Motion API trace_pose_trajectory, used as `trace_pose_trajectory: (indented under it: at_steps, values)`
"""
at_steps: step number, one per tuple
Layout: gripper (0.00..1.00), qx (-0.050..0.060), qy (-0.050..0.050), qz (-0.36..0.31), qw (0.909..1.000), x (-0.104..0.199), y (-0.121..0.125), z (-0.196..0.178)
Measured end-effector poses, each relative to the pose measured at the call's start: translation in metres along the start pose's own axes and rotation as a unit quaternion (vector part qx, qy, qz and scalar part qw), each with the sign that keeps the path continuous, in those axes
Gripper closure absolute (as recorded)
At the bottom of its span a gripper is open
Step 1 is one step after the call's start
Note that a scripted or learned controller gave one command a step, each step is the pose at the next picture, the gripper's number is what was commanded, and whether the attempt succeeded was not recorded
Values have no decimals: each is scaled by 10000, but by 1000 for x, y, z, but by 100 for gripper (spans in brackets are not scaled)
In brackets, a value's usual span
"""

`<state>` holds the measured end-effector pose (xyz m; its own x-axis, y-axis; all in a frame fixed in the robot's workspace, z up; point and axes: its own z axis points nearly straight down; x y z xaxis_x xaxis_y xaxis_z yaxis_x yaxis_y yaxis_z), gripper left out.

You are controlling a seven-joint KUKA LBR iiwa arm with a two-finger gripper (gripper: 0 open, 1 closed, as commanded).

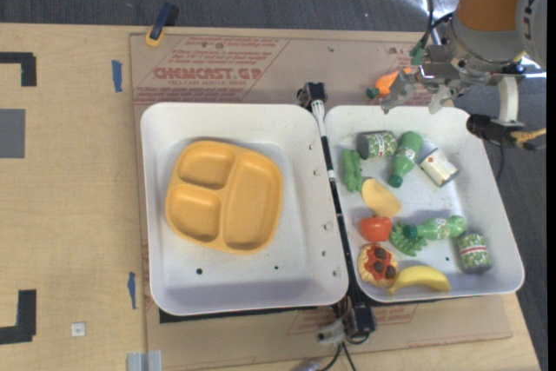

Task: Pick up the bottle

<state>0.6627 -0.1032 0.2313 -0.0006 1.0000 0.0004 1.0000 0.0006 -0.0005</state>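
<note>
— Two white bins sit side by side; what's nearest the bottom of the frame?

— In my right bin point(502, 213), lowest down, a banana point(423, 278) beside a pizza slice point(375, 263), with a small can point(473, 252) toward the lower right. Just above them lie a tomato point(375, 228), a leafy green vegetable point(426, 232) and a yellow piece point(380, 197). The left bin point(156, 213) carries a yellow divided plate point(225, 194).

— And the bottle?

— The green bottle point(403, 156) lies tilted in the upper part of the right bin, between a dark can point(375, 144) and a small white carton point(437, 167); a green pepper point(351, 170) lies to the left.

— Where are you?

— My gripper point(421, 96) hangs at the upper right of the frame, over the bin's far rim, well apart from the bottle. My fingers stand apart with nothing between them. An orange carrot-like toy point(385, 85) lies on the cardboard just to the left.
</note>
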Motion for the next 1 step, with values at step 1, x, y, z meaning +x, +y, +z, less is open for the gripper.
trace_pose_trajectory:
  at_steps: [1]
  values:
    - [0,-21,-10,-2429,9701,-37,-50,134]
